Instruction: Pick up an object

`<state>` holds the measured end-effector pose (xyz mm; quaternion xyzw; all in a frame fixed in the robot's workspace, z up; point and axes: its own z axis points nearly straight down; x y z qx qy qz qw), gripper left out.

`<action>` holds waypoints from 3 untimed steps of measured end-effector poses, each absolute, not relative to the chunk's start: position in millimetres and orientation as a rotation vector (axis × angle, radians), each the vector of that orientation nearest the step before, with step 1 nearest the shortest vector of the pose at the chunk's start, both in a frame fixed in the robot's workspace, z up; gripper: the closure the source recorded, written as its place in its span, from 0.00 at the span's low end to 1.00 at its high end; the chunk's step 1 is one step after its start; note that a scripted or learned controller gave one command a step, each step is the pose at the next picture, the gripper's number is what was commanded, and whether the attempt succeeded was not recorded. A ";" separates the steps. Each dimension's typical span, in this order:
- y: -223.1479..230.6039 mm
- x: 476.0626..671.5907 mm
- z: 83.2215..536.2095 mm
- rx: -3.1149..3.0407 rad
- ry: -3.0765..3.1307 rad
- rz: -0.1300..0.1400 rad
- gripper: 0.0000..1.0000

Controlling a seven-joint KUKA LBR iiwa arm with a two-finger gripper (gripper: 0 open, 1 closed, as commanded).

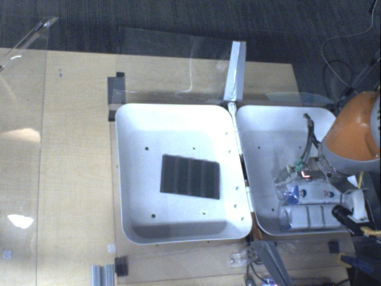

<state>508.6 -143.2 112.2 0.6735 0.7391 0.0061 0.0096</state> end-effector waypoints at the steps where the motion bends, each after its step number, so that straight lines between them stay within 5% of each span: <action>1: -102.5 503.4 95.9 2.046 2.322 0.045 0.00; 2: -100.8 506.1 107.2 2.041 2.323 0.053 1.00; 3: -70.6 549.6 185.7 1.782 2.582 0.006 1.00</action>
